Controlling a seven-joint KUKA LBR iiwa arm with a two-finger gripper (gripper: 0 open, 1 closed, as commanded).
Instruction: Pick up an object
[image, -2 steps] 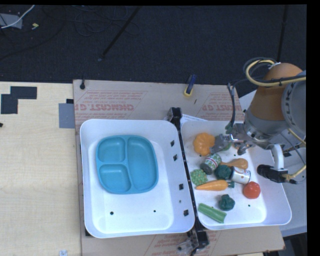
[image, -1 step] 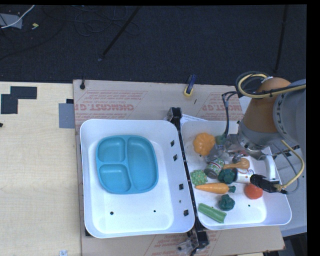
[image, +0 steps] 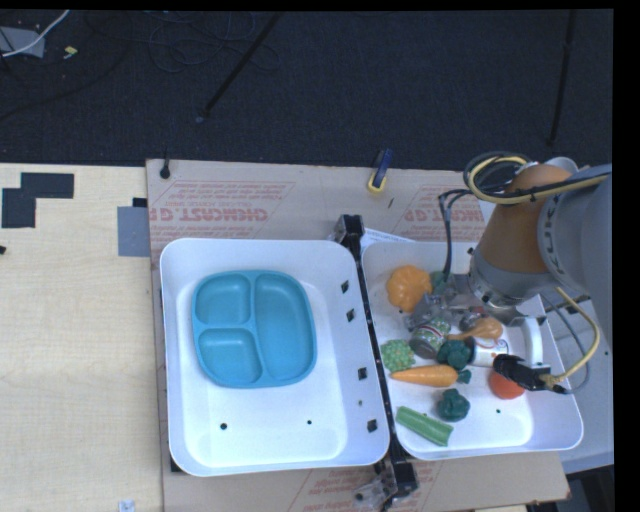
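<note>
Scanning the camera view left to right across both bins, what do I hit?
Blue divided plate → light green toy → carrot → dark green toy → red tomato.

Blue tray (image: 254, 330) in white bin (image: 190, 420); orange carrot (image: 425, 376), green veg (image: 424, 425), red tomato (image: 506, 386)

place: robotics lab | signs: bench (image: 70, 330) with white bins (image: 185, 420), cables (image: 120, 40) on dark floor

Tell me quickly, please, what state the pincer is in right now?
Pincer: cannot be told; it is low in the right bin among the toy foods.
</note>
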